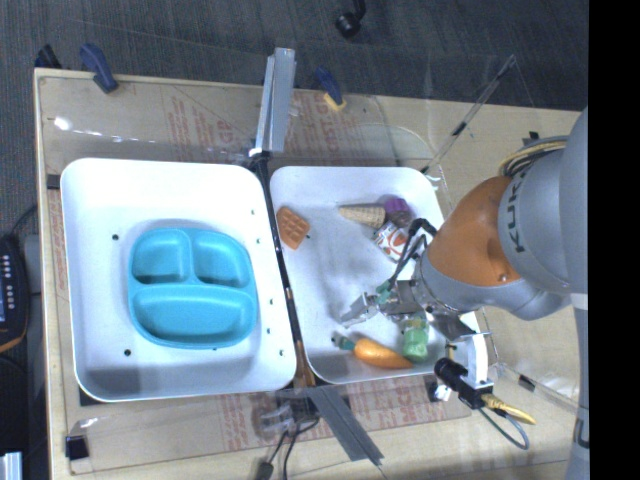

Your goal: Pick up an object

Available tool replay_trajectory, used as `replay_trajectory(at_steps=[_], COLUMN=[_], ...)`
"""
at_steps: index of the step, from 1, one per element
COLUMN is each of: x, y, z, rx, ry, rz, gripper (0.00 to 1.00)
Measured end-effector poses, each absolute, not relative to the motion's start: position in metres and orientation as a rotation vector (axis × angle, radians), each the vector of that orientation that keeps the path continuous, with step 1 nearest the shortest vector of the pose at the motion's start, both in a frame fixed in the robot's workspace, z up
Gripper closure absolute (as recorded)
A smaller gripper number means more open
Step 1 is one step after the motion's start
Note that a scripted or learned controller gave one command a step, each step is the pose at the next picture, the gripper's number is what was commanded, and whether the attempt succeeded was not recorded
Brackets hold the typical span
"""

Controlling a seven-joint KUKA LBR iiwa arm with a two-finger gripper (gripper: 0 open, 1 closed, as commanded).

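The jaws [362,308] sit low in the right bin [320,268], toward its near edge, and the thing closest to them is the carrot [383,353], which lies just below and slightly right of the metal fingertips, hard against the bin's near wall. Its long axis runs nearly parallel to that wall, with the green stalk end pointing toward the divider between the bins and the fat orange end pointing toward the table's right edge. A green block [416,340] stands just beside its fat end, partly under the wrist.

The jaws look parted, their shiny tips splayed, with nothing visible between them.

The carrot appears smooth, tapered, probably hard plastic, so a grip across its narrow width seems the better bet than one along its length. Farther up the bin lie a ridged tan cone [362,212], a purple lump [396,207] touching it, and a flat orange-brown waffle [292,227] near the divider. The left bin [90,268] holds a glossy blue compartment tray [192,286].
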State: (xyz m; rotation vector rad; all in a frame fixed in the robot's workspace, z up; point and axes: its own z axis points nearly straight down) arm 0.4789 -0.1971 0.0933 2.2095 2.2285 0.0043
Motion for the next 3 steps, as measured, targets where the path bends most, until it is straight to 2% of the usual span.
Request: replay_trajectory(at_steps=[1,2,3], x=[0.479,0.557,0.478], y=[-0.209,-0.209,-0.21], z=[0.094,0.092,0.093], rx=[2.207,2.214,2.21], ry=[2.23,2.232,2.231], rz=[0.004,0.0,0.001], gripper=[0.0,0.0,0.0])
